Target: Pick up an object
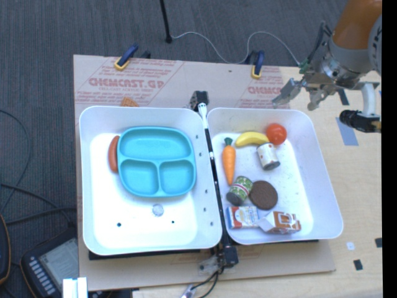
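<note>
The gripper [299,97] hangs above the bench at the one o'clock corner of the right bin [322,166], its two thin grey fingers spread apart with nothing between them. Above it the arm [356,17] shows its smooth orange band and grey metal wrist.

The right bin is a shallow, glossy white plastic tray with rounded corners. Inside it, toward twelve o'clock, a curved yellow toy banana [252,139] lies just beside a round, shiny red tomato [276,133]. Below them sits a short cylindrical can [268,156], tipped on its side, pale with a dark end. At nine o'clock a tapered orange carrot [229,160] with a green top lies along the bin's left wall. Near the centre a green-labelled can [239,190] touches a flat, dark brown round cookie [264,194]. Toward six o'clock lie two small printed cartons [263,219], red and white, crumpled-looking, touching each other.

The left bin [99,222] is of the same white plastic. It holds a matte turquoise divided plate [156,161] with three compartments, and a red-orange sausage-shaped piece [113,153] lies at the plate's nine o'clock edge.

Both bins rest on a pale board [155,79] with red printed lettering, held by two blue-and-yellow clamps [127,56] at its far edge.
</note>
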You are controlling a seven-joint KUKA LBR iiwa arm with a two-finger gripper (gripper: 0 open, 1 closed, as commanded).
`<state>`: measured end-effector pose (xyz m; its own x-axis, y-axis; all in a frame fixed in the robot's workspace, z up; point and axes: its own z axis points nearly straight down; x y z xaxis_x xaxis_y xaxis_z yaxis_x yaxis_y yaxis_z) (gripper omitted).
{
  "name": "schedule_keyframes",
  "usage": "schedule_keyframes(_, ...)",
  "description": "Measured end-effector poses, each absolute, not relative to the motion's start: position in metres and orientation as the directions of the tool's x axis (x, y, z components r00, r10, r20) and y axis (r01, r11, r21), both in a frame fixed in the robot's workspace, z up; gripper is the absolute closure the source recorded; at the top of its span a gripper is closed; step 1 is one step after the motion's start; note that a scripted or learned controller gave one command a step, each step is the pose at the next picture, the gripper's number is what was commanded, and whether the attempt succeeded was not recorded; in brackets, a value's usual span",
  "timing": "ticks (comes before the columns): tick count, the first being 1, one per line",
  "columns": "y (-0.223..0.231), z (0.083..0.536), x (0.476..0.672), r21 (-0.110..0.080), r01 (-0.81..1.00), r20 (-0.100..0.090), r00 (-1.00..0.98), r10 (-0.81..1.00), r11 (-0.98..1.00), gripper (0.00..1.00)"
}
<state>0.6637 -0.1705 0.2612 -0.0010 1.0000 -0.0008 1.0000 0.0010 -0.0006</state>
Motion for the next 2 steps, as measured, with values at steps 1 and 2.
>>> schedule_keyframes(1,-0.1503,0.0950,0.6216,0.001,1.000,-0.001,-0.001,1.000,0.001,0.00)
schedule_keyframes(2,-0.1502,0.1048,0.6215,0.001,1.000,-0.001,-0.001,1.000,0.001,1.00)
